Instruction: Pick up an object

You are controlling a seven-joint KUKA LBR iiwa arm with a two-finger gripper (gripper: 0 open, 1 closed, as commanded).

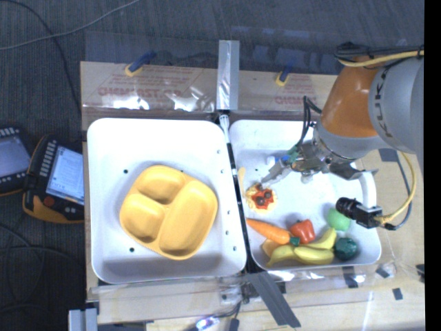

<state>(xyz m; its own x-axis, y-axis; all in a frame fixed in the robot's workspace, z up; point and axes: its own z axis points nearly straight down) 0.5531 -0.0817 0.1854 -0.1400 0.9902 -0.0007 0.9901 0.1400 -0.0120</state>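
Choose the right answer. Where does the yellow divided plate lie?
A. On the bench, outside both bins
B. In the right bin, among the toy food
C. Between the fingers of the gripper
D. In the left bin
D. The yellow plate rests on the floor of the left bin, while the carrot and bananas lie in the right bin.

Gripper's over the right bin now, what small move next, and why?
Probably lower the gripper straight onto the pizza slice toy: its tip hovers just above that piece, which lies apart from the carrot and the pile by the bin's near wall.
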